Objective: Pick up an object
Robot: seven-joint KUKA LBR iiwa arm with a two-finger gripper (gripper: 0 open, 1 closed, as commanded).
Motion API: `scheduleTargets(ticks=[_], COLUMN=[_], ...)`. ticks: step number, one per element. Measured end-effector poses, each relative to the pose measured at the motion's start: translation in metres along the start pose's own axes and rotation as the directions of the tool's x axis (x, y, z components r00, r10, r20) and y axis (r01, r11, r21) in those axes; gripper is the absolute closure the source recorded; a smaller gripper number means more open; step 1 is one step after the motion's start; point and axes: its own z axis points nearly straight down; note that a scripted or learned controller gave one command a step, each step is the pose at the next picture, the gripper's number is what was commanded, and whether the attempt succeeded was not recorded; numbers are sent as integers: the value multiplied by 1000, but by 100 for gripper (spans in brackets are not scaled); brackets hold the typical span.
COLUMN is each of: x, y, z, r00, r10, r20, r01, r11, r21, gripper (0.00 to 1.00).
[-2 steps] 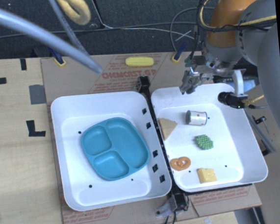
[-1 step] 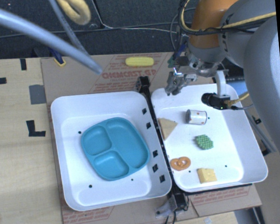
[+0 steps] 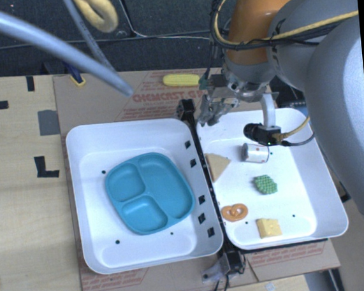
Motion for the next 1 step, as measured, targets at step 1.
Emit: scheduleTargets(ticks=[1], x=[57], y=[-18], z=[-4], r00=[1000], r10=[0], r20=[1], r01=[0], r11=[1000], r21=[2], gripper=[100])
